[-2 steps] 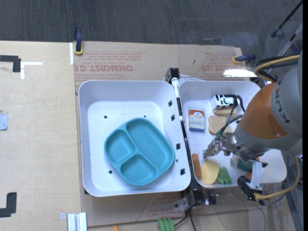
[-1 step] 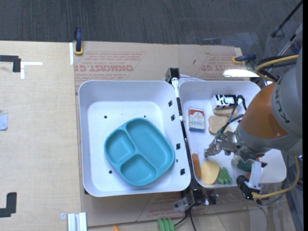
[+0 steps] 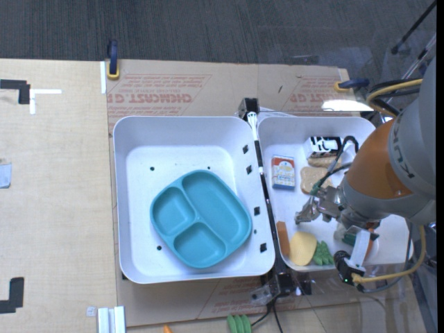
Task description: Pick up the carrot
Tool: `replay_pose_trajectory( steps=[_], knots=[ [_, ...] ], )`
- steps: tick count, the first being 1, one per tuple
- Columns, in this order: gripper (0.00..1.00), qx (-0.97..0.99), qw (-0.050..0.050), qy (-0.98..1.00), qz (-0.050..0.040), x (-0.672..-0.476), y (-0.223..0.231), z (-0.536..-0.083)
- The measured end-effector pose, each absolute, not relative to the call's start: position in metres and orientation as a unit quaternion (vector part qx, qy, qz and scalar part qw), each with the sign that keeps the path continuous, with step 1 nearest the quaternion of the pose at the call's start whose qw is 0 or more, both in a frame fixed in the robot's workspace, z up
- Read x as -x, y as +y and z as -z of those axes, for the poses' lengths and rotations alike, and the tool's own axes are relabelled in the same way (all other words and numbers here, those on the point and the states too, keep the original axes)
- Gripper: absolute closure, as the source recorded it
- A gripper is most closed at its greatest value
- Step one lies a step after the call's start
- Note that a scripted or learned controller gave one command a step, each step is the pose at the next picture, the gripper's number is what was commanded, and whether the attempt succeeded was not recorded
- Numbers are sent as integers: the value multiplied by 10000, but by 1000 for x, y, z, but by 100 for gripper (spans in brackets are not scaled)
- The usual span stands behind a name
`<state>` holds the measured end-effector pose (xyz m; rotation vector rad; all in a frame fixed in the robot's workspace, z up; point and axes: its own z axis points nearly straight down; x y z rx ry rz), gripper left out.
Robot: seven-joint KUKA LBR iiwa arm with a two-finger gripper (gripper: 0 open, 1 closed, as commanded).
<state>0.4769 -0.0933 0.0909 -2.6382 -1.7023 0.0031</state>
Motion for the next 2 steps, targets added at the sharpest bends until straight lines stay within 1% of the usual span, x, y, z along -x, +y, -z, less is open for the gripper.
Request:
replay_pose_trajectory(
  steps=[1, 2],
  knots=[
    [0, 8783, 11, -4782, -15, -476, -100, -91],
    [0, 8987, 8, -4385, -4, -478, -92, -91]
  ],
)
